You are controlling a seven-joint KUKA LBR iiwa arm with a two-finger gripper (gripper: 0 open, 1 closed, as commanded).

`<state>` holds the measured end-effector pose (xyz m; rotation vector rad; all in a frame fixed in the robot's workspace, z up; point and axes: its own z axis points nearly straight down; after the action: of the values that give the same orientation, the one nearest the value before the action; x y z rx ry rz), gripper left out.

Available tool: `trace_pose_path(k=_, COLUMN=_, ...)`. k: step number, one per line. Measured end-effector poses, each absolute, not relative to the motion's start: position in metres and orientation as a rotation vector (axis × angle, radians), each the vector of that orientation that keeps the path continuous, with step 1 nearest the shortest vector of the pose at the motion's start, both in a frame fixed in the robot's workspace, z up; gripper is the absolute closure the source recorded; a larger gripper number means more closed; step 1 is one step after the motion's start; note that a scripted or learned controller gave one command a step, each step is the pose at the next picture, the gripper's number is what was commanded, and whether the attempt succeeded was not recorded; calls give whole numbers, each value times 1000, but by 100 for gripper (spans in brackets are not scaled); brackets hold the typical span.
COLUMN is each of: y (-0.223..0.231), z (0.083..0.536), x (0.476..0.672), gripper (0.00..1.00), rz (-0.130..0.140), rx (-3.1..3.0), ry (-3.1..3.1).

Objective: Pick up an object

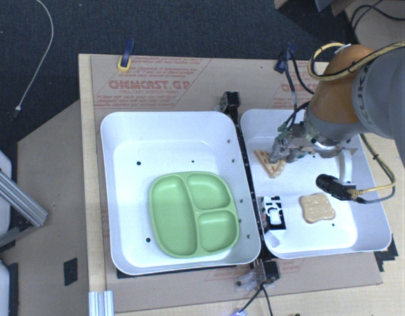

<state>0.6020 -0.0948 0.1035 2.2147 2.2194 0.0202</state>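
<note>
In the right bin (360, 239) lie two toy food pieces. A tan waffle-like wedge (270, 164) rests near the bin's left wall, and a beige toast slice (317, 208) lies lower toward the middle. My gripper (282, 151) hangs low over the right bin, its tip right at the upper right edge of the wedge. The arm's grey body and orange band cover the upper right part of that bin. Nothing is lifted off the bin floor.
The left bin (123, 143) holds a green three-compartment plate (193, 212). A black-and-white tag (274, 212) sits on the divider between the bins. Cables loop around the arm at the right, and clamps sit at the board's top corners.
</note>
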Motion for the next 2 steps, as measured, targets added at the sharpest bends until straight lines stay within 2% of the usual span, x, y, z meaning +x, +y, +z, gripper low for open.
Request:
trace_pose_path(k=1, y=-96, z=147, x=600, gripper=100, rz=4, rx=2218, ry=2219)
trace_pose_path(k=2, y=-96, z=191, x=603, gripper=100, rz=5, rx=2217, ry=2219)
